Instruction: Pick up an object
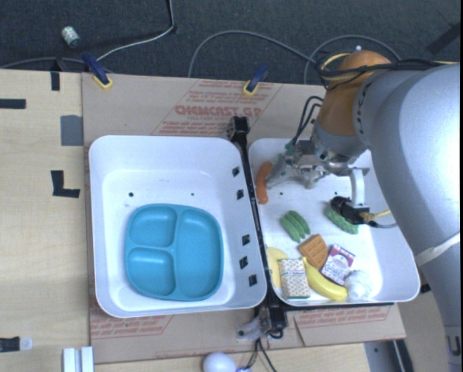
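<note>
The tool (pixel 293 170) hangs low over the upper left of the right bin (pixel 394 281), beside the carrot (pixel 262 181) lying against the divider wall, probably the chosen object; whether it is wide or narrow cannot be told here. Crowded toward the lower frame are a green pickle (pixel 296 225), a cracker (pixel 313 247), a banana (pixel 324 283) and small boxes. The left bin (pixel 108 161) carries a blue divided plate (pixel 174 251), likely somewhere to set things down.
</note>
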Tool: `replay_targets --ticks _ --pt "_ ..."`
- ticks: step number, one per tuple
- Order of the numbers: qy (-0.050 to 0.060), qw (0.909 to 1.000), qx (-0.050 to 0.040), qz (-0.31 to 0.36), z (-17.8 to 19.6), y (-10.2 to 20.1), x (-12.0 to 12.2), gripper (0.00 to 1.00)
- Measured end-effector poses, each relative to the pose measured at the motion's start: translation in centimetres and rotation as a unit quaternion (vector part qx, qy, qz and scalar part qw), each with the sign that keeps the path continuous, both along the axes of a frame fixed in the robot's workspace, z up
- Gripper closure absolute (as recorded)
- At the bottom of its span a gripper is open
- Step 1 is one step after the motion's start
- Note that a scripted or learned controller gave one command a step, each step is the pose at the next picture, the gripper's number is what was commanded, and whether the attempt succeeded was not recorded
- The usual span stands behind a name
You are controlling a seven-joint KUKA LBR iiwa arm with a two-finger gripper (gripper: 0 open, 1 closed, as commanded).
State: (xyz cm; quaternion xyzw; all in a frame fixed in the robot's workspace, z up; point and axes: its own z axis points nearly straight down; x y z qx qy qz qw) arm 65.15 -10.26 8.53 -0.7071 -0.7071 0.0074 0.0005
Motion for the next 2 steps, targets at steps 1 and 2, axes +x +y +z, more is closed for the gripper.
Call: replay_targets --ticks 1,2 --pt "-0.006 1.0000 0.0046 0.001 10.0 2.8 -5.8 0.00" --pt "-0.004 1.0000 0.0050 0.000 4.3 0.9 -10.3 0.00"
